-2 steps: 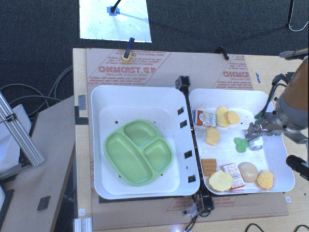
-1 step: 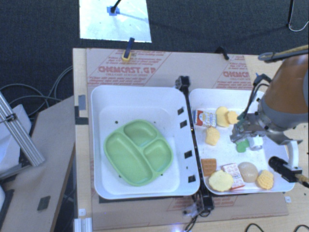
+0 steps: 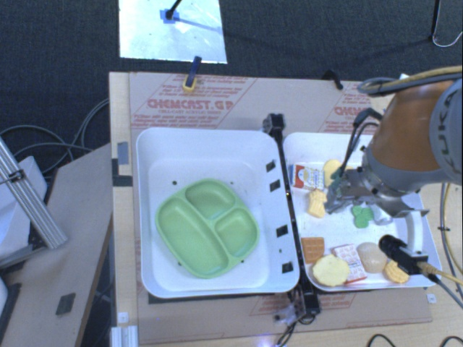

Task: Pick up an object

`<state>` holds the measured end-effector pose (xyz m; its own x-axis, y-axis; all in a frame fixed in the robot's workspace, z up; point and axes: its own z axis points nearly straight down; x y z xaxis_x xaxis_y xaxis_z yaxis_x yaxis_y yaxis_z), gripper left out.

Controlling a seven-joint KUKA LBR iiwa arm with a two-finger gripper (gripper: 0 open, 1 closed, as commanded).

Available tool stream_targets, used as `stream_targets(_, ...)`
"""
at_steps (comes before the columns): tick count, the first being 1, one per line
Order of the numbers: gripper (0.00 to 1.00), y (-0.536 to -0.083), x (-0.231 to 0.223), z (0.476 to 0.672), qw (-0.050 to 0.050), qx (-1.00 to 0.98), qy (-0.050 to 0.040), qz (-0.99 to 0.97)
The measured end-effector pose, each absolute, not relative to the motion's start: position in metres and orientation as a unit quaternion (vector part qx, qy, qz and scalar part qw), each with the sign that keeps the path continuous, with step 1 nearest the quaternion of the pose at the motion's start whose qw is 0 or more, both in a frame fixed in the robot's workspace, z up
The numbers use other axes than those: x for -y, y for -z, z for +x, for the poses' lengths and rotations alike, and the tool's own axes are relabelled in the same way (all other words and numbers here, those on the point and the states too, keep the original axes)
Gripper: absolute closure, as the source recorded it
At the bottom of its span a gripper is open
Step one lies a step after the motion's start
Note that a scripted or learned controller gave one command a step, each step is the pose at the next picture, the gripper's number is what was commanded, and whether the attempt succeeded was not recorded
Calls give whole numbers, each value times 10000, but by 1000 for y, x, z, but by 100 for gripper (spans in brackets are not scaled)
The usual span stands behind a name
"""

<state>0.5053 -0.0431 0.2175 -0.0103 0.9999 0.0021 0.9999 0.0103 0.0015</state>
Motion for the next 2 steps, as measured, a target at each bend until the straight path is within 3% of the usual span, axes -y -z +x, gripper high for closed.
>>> stream_targets(1,100,-212,-17,509,5,7109,14,-7033)
stream_targets(2,100,-222,-62,526,-4,7105,20,-7037)
